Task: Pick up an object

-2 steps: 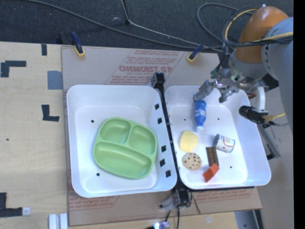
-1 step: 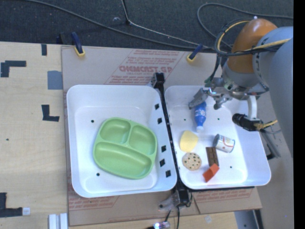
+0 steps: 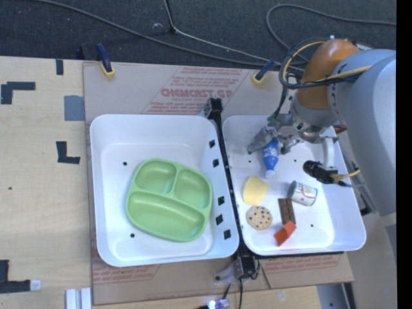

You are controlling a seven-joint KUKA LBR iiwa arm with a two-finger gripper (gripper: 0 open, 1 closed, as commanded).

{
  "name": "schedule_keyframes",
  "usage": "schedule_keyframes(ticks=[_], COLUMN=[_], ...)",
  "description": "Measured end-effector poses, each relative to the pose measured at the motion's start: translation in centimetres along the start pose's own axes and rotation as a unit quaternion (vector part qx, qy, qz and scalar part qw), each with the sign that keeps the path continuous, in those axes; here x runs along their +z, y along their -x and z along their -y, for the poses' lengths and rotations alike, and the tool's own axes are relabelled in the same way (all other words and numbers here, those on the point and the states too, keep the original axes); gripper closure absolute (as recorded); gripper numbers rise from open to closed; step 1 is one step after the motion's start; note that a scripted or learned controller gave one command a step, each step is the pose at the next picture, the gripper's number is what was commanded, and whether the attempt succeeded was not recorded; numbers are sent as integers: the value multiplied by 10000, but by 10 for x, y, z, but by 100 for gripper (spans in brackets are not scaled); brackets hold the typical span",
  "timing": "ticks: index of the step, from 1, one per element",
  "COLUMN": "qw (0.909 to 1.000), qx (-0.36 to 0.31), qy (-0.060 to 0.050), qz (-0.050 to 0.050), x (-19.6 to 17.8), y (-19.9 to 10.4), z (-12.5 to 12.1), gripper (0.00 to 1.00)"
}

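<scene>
Blue and white, the small tube [image 3: 270, 158] lies in the right bin [image 3: 347, 237], just below my gripper [image 3: 275, 136]. Whether my gripper is open or closed, I cannot tell. I judge nothing is lifted yet; grasping and raising remain.

Fixed overhead view, slanting down on both bins [image 3: 103, 172].

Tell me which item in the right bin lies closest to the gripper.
The blue-and-white tube, right below the gripper; the yellow piece, cookie and small can lie farther toward the near edge.
</scene>
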State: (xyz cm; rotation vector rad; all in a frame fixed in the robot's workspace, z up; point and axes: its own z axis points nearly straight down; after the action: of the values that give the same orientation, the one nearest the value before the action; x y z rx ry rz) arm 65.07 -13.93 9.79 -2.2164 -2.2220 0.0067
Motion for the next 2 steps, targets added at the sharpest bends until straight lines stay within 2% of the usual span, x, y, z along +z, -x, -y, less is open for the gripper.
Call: schedule_keyframes(ticks=[1, 2], qw=[10000, 10000], qx=[-1, -9], qy=[21, 34], qz=[5, 14], x=[13, 2], y=[-1, -1], z=[0, -1], gripper=[0, 100])
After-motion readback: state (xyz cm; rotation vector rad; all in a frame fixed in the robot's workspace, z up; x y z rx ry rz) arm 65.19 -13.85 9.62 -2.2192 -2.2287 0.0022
